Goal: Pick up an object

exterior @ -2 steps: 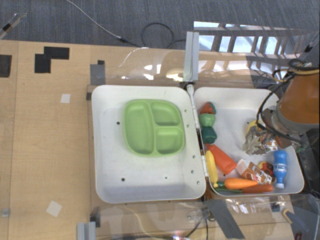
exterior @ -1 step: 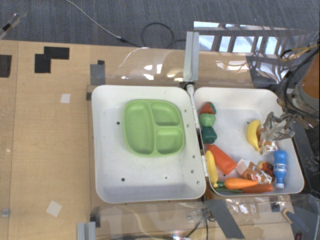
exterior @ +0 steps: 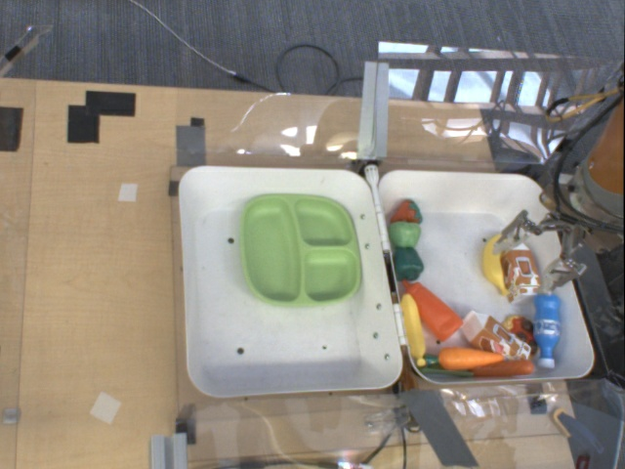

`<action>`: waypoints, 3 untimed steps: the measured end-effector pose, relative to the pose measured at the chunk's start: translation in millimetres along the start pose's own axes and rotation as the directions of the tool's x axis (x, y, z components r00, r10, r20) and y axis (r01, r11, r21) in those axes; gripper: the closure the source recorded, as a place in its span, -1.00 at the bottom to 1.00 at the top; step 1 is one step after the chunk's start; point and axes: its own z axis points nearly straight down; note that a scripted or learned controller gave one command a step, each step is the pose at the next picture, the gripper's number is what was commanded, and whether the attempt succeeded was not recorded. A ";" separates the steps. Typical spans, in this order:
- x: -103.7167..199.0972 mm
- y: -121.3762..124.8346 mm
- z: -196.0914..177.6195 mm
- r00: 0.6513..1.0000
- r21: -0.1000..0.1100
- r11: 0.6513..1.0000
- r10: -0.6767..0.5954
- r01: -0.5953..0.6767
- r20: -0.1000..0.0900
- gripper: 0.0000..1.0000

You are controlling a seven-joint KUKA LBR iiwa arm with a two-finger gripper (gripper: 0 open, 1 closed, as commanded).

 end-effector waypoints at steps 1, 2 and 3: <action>39.7 38.9 79.2 0.998 0.009 0.998 0.056 -0.056 0.006 -1.00; 32.4 29.2 84.8 0.994 0.003 0.994 0.106 -0.106 0.001 -1.00; -66.3 -37.7 84.8 0.983 0.013 0.983 0.184 -0.184 0.013 -1.00</action>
